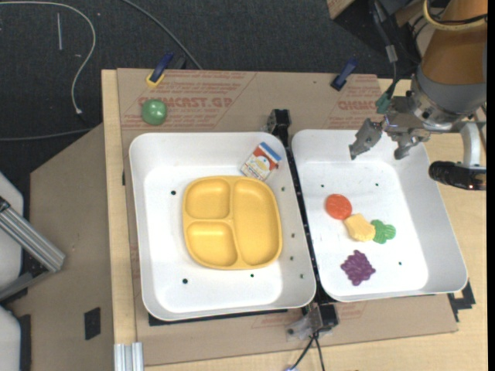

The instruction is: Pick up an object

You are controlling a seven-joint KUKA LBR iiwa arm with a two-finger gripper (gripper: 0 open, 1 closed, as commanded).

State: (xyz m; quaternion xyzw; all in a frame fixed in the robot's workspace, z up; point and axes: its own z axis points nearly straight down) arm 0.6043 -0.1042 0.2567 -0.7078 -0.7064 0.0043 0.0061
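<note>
One fixed camera looks down at a slant on the left bin (pixel 147 207) and right bin (pixel 433 230), both whole in view.

Count: white bins 2, left (pixel 147 207) and right (pixel 433 230). Yellow divided plate (pixel 232 222) 1. Small carton (pixel 261 161) 1. Toy foods in right bin 4: orange (pixel 338 206), yellow (pixel 359 227), green (pixel 383 232), purple (pixel 357 267). Green ball (pixel 155 112) 1. Blue clamps 2 (pixel 160 69) (pixel 344 74).
</note>
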